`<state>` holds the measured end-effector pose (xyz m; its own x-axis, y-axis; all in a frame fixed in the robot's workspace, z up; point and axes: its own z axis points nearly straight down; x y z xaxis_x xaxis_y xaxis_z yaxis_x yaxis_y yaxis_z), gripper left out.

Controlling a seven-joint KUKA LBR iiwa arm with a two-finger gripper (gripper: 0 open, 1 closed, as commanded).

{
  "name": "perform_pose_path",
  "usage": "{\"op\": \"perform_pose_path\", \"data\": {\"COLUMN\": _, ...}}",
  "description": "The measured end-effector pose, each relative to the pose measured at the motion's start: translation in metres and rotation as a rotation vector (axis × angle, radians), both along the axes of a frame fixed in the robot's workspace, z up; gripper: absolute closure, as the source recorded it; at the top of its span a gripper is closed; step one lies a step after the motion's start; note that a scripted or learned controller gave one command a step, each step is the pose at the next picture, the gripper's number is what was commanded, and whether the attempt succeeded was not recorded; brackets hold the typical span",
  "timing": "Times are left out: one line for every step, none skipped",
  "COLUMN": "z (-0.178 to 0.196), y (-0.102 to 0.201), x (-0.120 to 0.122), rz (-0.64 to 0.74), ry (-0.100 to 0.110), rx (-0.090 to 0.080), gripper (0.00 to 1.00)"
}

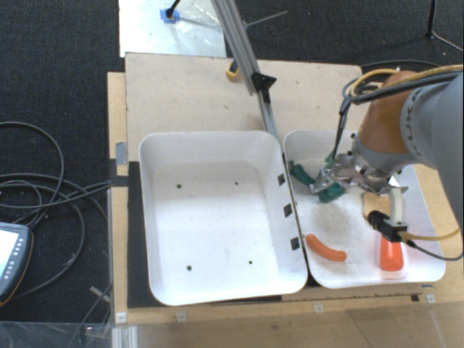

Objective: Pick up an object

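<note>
My gripper (324,184) hangs low in the right bin (428,270), near that bin's left wall. A dark green object (333,192) lies right under the gripper tip, and another green piece (298,170) pokes out to its upper left. The gripper covers where the two meet, so whether they are one thing is unclear. An orange, sausage-shaped object (325,248) lies toward the bin's front. A stubby orange-red object (391,256) stands near the front right corner.
The left bin (156,216) sits beside the right one, with a shared wall (290,216) close to the gripper's left. A slanted metal pole (243,46) crosses above the bench behind the bins. Cables lie on the floor at left.
</note>
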<state>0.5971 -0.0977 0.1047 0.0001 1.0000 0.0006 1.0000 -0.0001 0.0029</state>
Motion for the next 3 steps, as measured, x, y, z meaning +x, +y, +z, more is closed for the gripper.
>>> {"op": "perform_pose_path", "data": {"z": 0.043, "y": -0.001, "x": 0.003, "rz": 0.003, "ry": -0.003, "rx": -0.001, "gripper": 1.0}}
{"op": "perform_pose_path", "data": {"z": 0.099, "y": -0.011, "x": 0.004, "rz": 0.002, "ry": -0.005, "rx": -0.002, "gripper": 1.0}}
{"op": "perform_pose_path", "data": {"z": 0.154, "y": -0.012, "x": 0.005, "rz": 0.005, "ry": -0.005, "rx": -0.002, "gripper": 1.0}}
